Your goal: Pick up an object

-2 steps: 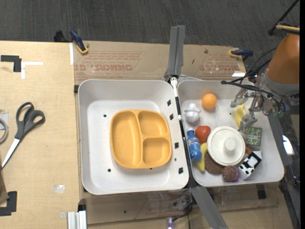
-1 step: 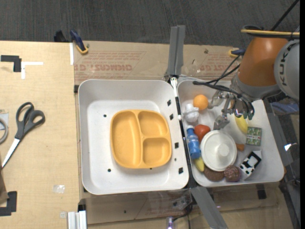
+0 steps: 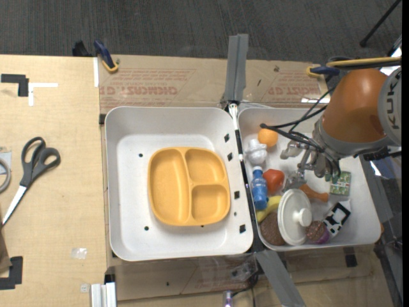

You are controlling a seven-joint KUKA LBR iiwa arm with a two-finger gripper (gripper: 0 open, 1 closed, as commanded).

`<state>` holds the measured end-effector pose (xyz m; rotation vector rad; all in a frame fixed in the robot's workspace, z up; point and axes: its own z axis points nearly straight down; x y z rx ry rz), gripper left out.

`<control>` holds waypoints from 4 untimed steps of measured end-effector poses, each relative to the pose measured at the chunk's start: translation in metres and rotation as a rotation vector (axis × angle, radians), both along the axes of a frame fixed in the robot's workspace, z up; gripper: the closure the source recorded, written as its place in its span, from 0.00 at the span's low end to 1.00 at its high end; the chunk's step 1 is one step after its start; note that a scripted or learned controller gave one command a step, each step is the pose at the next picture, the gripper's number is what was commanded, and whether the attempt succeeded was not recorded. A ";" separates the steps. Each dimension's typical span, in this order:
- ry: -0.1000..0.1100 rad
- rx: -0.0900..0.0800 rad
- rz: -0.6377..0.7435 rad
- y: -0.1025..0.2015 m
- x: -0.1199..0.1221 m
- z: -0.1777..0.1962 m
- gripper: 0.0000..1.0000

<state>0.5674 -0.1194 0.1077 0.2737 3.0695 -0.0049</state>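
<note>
The pick looks unfinished: the end effector [image 3: 314, 165] hangs low in the right bin [image 3: 367, 232] over the clutter; whether it is spread or pressed together I cannot tell, and nothing shows gripped. Candidates lie around it: a red object [image 3: 273, 180], an orange ball [image 3: 268, 137], a white lid [image 3: 295, 215]; closing on one and lifting remain.

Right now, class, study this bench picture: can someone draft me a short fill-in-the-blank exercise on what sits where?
1. The yellow divided plate lies in the ____ bin of the camera view.
2. The plate has ____ compartments.
3. On the bench to the left of the bins lies a pair of ____ with black handles.
4. The gripper hangs over the ____ bin, which holds the small objects.

Missing words: left; three; scissors; right
</note>
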 end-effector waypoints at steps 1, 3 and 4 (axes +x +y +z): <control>0.048 0.009 -0.097 -0.064 -0.023 0.014 0.00; 0.050 0.024 -0.515 0.022 -0.030 -0.014 0.00; 0.051 0.018 -0.374 0.020 0.032 -0.014 0.00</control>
